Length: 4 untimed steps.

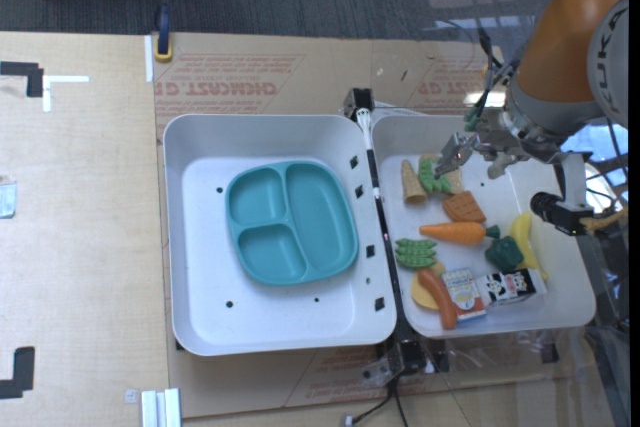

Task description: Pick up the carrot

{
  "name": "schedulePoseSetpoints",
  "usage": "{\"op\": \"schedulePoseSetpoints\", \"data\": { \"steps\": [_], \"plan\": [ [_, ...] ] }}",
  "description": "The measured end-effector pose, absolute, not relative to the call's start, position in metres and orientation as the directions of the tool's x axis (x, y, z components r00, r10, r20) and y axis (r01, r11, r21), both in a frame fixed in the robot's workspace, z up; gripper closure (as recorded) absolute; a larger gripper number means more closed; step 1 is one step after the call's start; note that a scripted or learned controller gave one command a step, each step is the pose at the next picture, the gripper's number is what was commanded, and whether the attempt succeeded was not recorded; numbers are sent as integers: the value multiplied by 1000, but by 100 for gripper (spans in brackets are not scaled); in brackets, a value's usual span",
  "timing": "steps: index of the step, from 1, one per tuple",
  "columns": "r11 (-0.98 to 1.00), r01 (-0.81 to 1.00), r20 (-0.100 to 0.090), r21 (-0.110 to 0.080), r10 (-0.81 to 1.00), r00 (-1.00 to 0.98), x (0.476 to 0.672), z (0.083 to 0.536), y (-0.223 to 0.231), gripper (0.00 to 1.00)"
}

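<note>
Orange carrot (456,233) lies below the jaws.

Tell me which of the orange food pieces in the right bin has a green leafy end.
The carrot, lying mid-bin with its green top pointing right; the other orange pieces lack green.

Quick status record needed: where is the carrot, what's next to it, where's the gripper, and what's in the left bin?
carrot: lying flat in the right bin, green top toward the arm
neighbours: brown piece just above it, leafy green at its tip
gripper: over the green item, above the carrot in the view, not on it
left bin: holds a teal divided plate
task state: carrot not picked up
</note>
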<state>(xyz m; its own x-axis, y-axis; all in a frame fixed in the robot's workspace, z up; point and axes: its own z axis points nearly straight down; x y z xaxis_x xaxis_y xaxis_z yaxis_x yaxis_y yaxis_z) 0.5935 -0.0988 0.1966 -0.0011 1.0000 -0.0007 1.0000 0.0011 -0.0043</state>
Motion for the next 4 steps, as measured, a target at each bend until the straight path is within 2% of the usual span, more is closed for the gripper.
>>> {"op": "schedulePoseSetpoints", "data": {
  "steps": [1,2,3,4],
  "plan": [
    [40,999,-2,13,999,-40,568,100,-97,0],
    [33,999,-7,17,999,-33,569,109,-100,100],
    [29,999,-8,18,1000,-29,570,118,-101,100],
    [-22,1000,-1,-1,1000,22,595,192,-40,100]
  ]
}}
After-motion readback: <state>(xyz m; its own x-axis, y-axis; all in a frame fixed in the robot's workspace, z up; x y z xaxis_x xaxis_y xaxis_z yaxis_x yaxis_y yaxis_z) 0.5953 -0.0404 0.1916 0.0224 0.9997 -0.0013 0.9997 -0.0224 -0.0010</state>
